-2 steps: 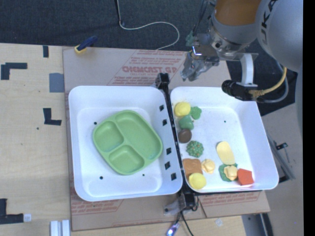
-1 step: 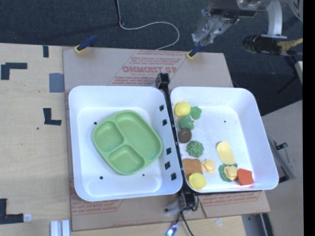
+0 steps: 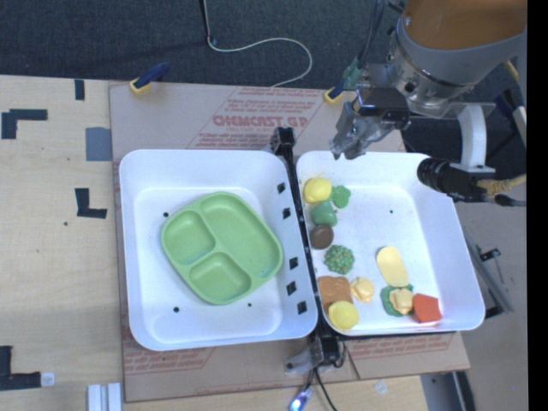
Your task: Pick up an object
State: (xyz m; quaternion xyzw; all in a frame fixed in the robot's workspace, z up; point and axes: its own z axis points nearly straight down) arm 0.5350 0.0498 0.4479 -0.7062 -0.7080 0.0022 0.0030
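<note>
one tool [image 3: 349, 146] above right bin's [image 3: 445, 229] far rim, finger state unclear

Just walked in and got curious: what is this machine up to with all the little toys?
A robot arm reaches in from the right, its gripper hovering above the back edge of the right bin, holding nothing. That bin has small play foods, like a yellow ball and a red block. The left bin holds a green divided tray.

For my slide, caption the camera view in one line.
Gripper poised above the right bin's back-left corner, toy foods below; green tray in left bin.
</note>
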